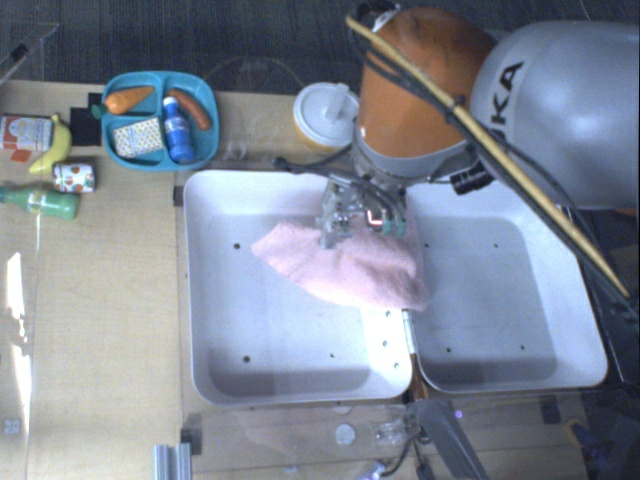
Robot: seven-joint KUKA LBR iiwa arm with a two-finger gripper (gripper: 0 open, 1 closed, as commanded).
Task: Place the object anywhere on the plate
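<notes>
my tool [352, 213] is hovering at the top edge of the pink cloth [345, 265] lying in the left bin [215, 298], draping toward the divider; i cannot tell its state; limp fabric is risking slipping or snagging there.

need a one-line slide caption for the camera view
Arm's gripper sits over a pink cloth draped across the right side of the left bin; toy tray beyond.

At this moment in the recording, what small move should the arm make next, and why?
Probably a short lift straight up to test the grasp. The end effector sits at the upper edge of the pink cloth, which drapes over the divide between the left bin and the right bin. I see no plate in either bin.
</notes>
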